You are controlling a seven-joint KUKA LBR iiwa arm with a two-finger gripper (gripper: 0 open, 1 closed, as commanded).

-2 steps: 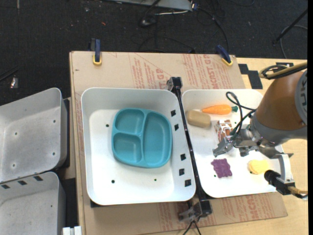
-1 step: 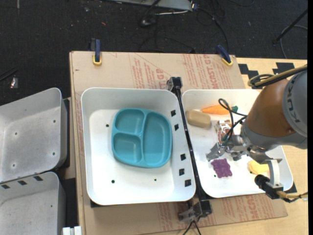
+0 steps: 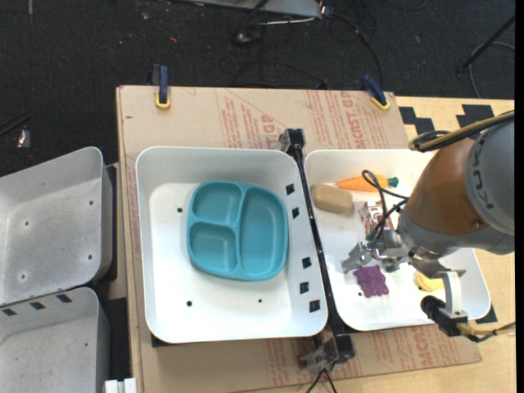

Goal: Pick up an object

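Observation:
The right bin [image 3: 348, 313] holds several small objects. A purple grape-like cluster [image 3: 372, 282] lies near its middle front. An orange carrot [image 3: 360, 183] with a green tip and a tan bread-like block [image 3: 333, 198] lie at the back. A small white and red item [image 3: 374, 214] sits between them and the arm. My gripper [image 3: 372, 255] hangs low over the bin, just above and behind the purple cluster. The orange-banded wrist hides much of the bin's right half. A yellow piece [image 3: 426, 282] peeks out beneath the arm.
A teal divided plate [image 3: 238, 230] lies in the left bin [image 3: 147, 219]. A black divider strip [image 3: 311, 236] runs between the bins. White tray lids [image 3: 49, 219] rest off the bench to the left. Clamps [image 3: 163, 88] hold the cardboard base at the back.

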